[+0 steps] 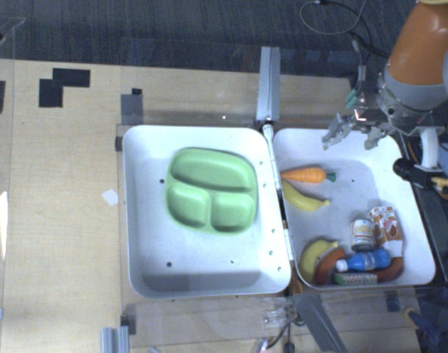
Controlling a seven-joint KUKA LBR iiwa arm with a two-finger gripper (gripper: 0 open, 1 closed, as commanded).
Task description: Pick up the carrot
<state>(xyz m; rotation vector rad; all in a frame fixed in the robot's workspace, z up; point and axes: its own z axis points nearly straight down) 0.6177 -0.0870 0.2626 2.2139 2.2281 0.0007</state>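
The orange carrot (305, 174) with a green stem end lies in the right bin (407, 197), near its left wall, pointing left. My gripper (354, 133) hangs over the bin's far edge, up and to the right of the carrot. Its two fingers are spread apart with nothing between them.
A yellow banana (304, 198) lies just below the carrot. At the bin's front sit a can (363, 233), a small carton (386, 224), a blue bottle (365, 262), a yellow-green fruit (317, 254) and a brown sausage-like item (385, 272). A green divided tray (211, 189) fills the left bin (146, 271).
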